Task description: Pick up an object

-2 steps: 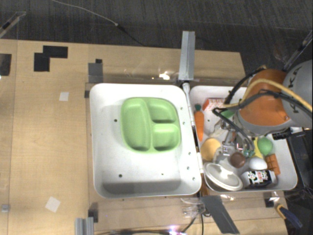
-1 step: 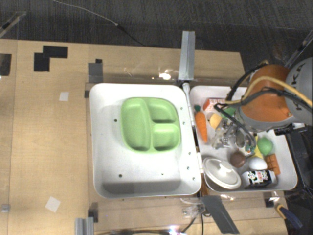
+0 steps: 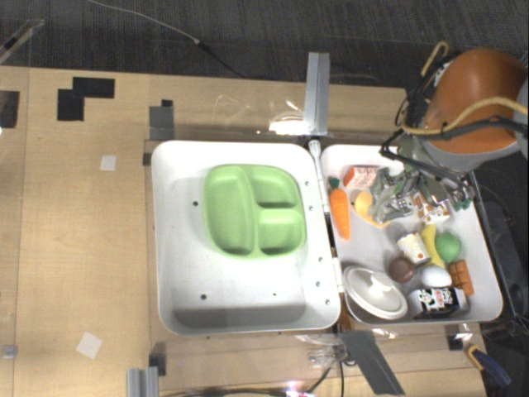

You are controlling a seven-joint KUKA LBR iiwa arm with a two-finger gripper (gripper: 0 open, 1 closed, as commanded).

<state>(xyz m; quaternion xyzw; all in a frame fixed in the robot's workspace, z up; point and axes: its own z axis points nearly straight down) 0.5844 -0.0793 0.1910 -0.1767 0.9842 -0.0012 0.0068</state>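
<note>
Nearest me, the bowl [image 3: 376, 292] lay untouched while the gripper [image 3: 405, 198], its grip impossible to judge, hung low over 1 bin's [image 3: 488, 304] clutter, probably needing a clean descent next.

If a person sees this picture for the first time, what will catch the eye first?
First the green divided tray, alone in the left bin. Then the crowded right bin, with an orange carrot by its left wall and the arm's orange band above its far right corner.
</note>
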